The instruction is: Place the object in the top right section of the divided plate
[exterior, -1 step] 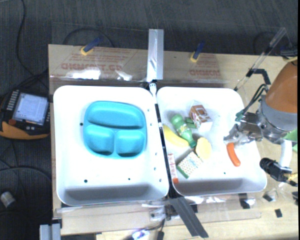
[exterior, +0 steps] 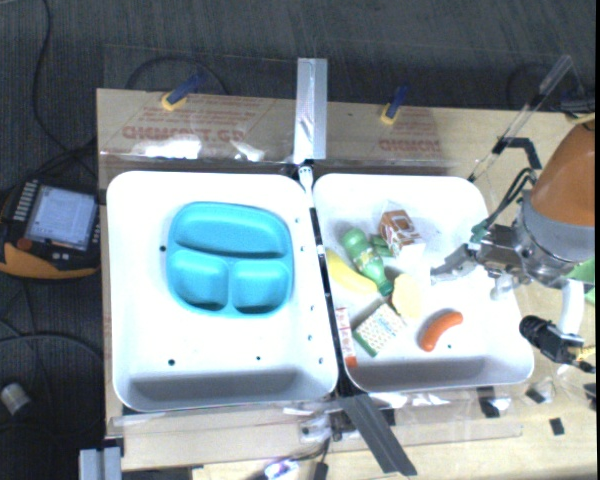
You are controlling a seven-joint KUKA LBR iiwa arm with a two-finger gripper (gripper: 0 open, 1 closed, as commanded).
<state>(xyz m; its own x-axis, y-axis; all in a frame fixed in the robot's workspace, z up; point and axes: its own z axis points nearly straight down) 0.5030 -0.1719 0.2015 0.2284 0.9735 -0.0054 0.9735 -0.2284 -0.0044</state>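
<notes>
One blue plastic divided plate (exterior: 229, 257) with three sections sat in the left shallow white bin (exterior: 140, 363). About six toy foods (exterior: 390, 283) filled the right bin (exterior: 500, 353); the two-finger gripper (exterior: 480, 258)'s state wasn't clear tbh.

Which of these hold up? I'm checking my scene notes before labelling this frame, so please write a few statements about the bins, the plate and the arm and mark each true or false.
1. The blue divided plate sits in the left bin. True.
2. An orange sausage-shaped toy lies in the plate's top section. False: it lies in the right bin, and the plate's sections hold nothing.
3. The green toy lies in the right bin, left of the brown packet. True.
4. The gripper hangs over the left bin. False: it is over the right bin's right side.
5. The yellow toy lies near the divider between the bins. True.
</notes>
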